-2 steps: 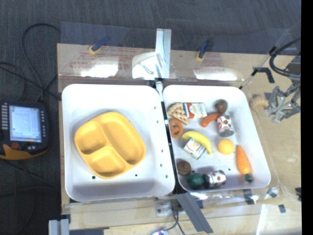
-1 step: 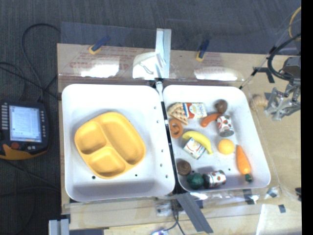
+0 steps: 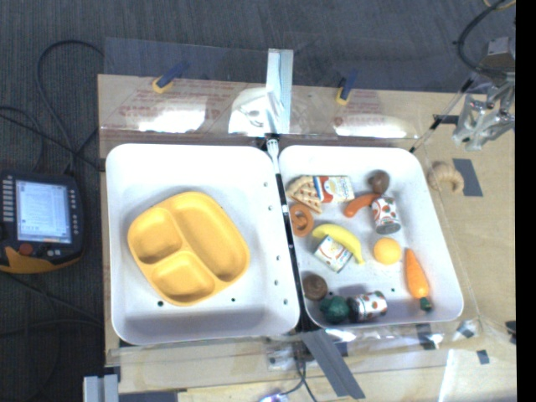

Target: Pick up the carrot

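2 white bins sit side by side on your bench. The left bin (image 3: 117, 224) holds a yellow divided tray (image 3: 188, 246). The right bin (image 3: 419, 174) holds the toy food. Your carrot (image 3: 416, 275) lies near that bin's right wall, lengthwise, orange body up and green tip down, just right of the orange ball (image 3: 387, 250) and apart from it. A banana (image 3: 341, 240) lies mid-bin beside a small can (image 3: 332, 255), and a second, reddish carrot-like piece (image 3: 361, 203) sits higher up by another can (image 3: 385, 214). At the upper right, off the bench edge and well apart from the bins, you see a metal piece of the arm's end (image 3: 484, 117), up and away from the carrot. You cannot tell whether its hand is parted or closed, nor whether it has hold of anything.
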Robot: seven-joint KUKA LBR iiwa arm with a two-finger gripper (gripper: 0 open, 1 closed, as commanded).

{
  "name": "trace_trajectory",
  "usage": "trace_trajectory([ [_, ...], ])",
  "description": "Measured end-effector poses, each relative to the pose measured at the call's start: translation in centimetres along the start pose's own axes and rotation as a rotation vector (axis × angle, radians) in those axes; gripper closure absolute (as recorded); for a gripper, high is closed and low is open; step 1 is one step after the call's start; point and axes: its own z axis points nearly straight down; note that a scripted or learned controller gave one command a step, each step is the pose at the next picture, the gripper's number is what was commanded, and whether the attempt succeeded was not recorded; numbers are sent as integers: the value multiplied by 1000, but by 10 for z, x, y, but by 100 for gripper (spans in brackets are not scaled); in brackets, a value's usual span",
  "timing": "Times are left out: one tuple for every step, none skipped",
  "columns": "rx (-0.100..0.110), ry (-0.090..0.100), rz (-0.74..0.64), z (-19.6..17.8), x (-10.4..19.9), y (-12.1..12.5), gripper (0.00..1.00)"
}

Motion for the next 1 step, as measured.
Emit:
trace_trajectory([
  [-7,1,-194,67,5,10,100],
])
